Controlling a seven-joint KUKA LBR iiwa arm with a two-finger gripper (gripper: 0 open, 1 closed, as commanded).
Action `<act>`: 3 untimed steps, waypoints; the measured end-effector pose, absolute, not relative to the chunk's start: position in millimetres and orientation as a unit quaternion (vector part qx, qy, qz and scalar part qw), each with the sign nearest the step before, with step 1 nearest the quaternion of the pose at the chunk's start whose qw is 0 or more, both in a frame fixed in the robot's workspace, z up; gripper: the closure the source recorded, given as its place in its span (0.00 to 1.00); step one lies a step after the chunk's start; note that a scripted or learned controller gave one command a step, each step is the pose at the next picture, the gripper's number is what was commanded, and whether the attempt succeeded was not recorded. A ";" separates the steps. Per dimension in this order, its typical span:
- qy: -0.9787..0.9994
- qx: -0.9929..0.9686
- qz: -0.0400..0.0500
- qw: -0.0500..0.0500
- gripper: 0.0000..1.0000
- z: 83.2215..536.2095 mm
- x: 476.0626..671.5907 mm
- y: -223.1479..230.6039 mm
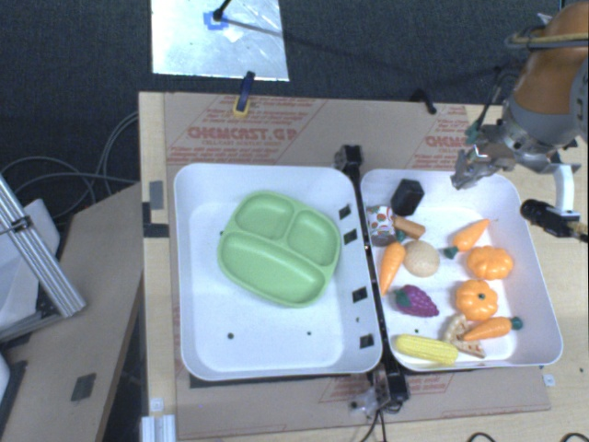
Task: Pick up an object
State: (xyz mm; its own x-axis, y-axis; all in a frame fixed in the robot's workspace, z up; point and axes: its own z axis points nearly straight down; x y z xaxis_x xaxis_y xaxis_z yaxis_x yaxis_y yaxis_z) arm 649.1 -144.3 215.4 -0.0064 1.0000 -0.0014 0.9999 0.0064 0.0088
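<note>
The gripper point(467, 175) hovers over the right bin's point(543, 311) far rim; I cannot tell how its fingers stand. Toy food crowds that bin, so aim for the isolated black block point(406, 194), descending straight

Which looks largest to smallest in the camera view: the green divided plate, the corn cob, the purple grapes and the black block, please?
1. green divided plate, by far the largest
2. corn cob
3. purple grapes and black block: these look about alike, so I would not rank them.
</note>
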 end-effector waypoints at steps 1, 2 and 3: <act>0.709 0.705 0.001 0.002 1.00 225.6 650.2 -144.1; 0.711 0.704 0.002 0.000 1.00 234.2 640.3 -84.2; 0.710 0.704 0.001 0.000 1.00 225.8 625.5 -38.9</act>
State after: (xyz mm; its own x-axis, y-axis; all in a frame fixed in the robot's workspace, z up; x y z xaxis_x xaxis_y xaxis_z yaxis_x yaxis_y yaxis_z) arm 625.5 -38.9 225.8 -0.0090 1.0000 0.0015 1.0000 0.0090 0.0001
